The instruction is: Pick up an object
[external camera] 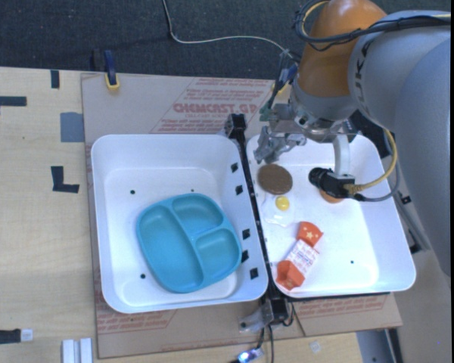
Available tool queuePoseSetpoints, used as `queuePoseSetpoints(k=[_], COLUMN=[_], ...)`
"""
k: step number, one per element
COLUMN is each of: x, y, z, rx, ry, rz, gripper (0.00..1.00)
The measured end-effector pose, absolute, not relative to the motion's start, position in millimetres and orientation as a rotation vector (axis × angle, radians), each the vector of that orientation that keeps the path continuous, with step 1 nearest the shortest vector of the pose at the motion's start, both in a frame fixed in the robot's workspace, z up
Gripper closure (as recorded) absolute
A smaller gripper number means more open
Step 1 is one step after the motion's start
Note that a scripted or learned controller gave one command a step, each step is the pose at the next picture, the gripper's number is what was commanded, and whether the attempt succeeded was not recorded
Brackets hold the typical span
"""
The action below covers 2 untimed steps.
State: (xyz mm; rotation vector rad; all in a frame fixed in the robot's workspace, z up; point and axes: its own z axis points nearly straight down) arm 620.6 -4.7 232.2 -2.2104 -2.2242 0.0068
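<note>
We cannot tell how our fingers [268, 148] are set. The brown disc [275, 178] lies just below them in the right bin [378, 267]; the bin's divider wall stands close beside them, the wooden surface [30, 225] beyond.

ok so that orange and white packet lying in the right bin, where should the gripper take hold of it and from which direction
Probably from straight above, closing across the narrow width of the packet near its white middle. It lies flat and slanted on the floor of the right bin, long axis running from upper right to lower left, with open floor along both long edges for the fingers.
</note>
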Motion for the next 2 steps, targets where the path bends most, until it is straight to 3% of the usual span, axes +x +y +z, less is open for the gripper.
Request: queuePoseSetpoints(k=[2], x=[575.3], y=[96.5], z=[222.4], rx=[-2.209], ry=[-2.226], rz=[0.006], gripper=[1.0])
